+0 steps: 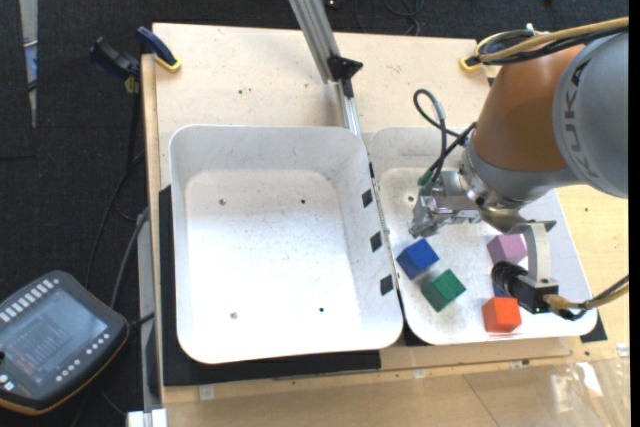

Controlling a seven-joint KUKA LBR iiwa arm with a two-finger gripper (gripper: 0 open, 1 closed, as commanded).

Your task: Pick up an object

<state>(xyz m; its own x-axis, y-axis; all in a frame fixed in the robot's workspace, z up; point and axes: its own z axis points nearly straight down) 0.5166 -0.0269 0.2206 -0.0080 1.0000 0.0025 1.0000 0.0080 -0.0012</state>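
A grey robot arm [560, 105] with an orange band reaches in from the right of the frame over the right-hand bin [572, 245] of two white bins on a pale worktop [260, 75]; its gripper [437, 212] hangs just above a blue block [417, 258] at the lower middle of that bin, and whether the jaws are open or closed cannot be told from this angle, since the wrist and cabling hide them. No block is seen held. The blue block sits close to the bin's left wall, with a green block [442, 288] touching or just beside its lower right corner, a purple block [507, 247] to the right under the arm, and an orange block [502, 314] near the lower right rim. The left-hand bin [270, 235] lies to the left of centre. The blue block looks the likely target: it is nearly cube-shaped with no clear long axis, turned so its edges run diagonally across the frame, one corner pointing toward the lower left. A clean pick would probably call for lining the jaws up with two opposite flat faces rather than the corners, coming straight down over the centre, and keeping clear of the green neighbour and the bin wall.
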